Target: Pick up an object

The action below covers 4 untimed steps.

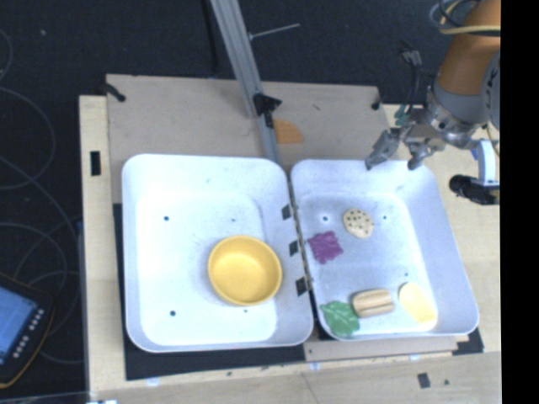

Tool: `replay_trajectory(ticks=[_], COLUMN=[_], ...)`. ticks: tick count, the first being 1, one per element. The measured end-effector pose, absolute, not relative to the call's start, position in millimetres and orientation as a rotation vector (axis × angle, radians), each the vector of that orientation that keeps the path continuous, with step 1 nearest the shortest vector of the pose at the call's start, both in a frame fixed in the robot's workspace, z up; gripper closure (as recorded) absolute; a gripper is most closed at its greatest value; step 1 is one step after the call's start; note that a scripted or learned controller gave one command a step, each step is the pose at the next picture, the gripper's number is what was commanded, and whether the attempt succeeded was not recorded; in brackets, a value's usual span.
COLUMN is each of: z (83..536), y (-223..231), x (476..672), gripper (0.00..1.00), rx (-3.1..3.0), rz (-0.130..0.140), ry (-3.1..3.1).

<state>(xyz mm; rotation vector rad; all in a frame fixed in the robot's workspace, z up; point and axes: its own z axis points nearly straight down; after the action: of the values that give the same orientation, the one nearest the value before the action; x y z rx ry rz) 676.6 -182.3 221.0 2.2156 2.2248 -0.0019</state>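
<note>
My gripper (394,155) hangs open over the far edge of the right bin (438,217), with nothing between its two dark fingers. In that bin lie a tan cookie with dark chips (358,222), a purple piece (324,247), a green leafy piece (339,317), a brown bread roll (372,302) and a pale yellow lemon-like piece (416,301). A yellow bowl (244,269) sits in the left bin (168,192). The cookie is the object nearest the gripper, a little toward the front and left of it.
A slanted grey metal pole (240,57) comes down to the back of the seam between the bins. An orange patch (286,131) lies on the bench behind the bins. A tablet (17,326) rests at the lower left, off the bench.
</note>
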Motion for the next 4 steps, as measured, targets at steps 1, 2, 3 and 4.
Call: replay_trajectory(ticks=[1, 2, 3, 4], z=[221.1, 178.4, 134.9, 99.3], y=[-183.2, -179.8, -184.2, -185.8], x=[676.4, 676.4, 681.1, 680.5], gripper=[0.00, 0.00, 0.00, 0.00], rx=[2.215, 2.214, 2.212, 2.211], rz=[-0.005, -0.007, -0.007, -0.008], ry=[2.225, 2.228, 2.229, 2.231])
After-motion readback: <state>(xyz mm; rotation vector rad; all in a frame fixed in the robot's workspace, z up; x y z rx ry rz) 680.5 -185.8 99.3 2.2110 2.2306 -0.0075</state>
